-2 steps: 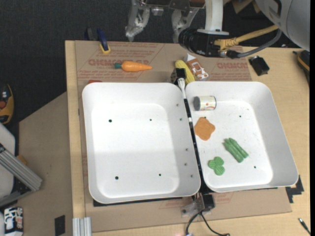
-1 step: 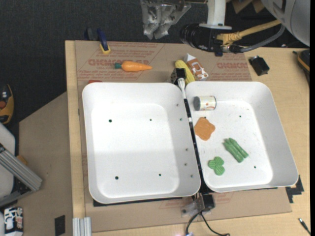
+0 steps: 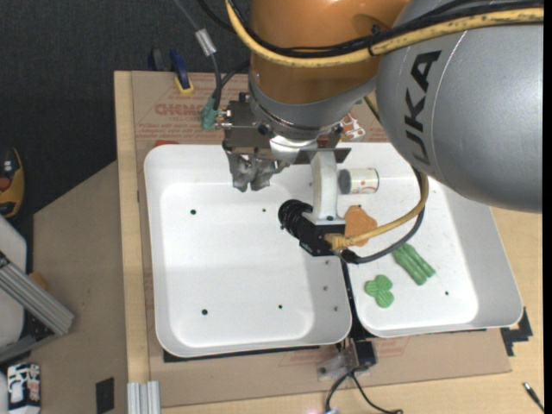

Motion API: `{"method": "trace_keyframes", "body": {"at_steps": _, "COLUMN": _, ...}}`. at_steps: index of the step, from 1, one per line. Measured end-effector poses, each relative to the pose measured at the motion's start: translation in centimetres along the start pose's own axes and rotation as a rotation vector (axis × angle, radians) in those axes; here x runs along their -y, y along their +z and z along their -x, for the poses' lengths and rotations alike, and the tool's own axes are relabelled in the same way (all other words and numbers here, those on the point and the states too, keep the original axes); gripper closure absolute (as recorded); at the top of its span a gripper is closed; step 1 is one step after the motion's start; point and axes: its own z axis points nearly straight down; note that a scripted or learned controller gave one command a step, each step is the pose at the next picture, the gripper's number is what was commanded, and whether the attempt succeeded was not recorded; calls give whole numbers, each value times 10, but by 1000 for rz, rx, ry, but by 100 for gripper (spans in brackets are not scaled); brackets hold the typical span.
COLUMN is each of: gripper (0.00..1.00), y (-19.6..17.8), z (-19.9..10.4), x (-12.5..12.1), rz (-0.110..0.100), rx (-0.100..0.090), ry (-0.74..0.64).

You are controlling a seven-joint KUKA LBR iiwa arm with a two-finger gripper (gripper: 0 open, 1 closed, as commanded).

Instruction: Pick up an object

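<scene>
My gripper hangs under the orange wrist band, over the far edge of the left bin. No object shows at its tip. The objects lie in the right bin: a green ridged stick, a small green lump, an orange piece and a white cylinder with a red end. All of them lie to the right of the gripper and apart from it. The arm hides much of the right bin's far part.
A black cable plug and a yellow cable hang from the arm over the wall between the bins. A small red-and-white thing peeks out by the right bin's far rim. A blue-and-yellow tool lies on the cardboard behind the bins.
</scene>
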Motion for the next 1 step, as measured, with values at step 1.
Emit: {"method": "trace_keyframes", "body": {"at_steps": 1, "gripper": 100, "y": -20, "z": -1, "x": -4, "rz": 23, "rx": -9, "ry": 0}}
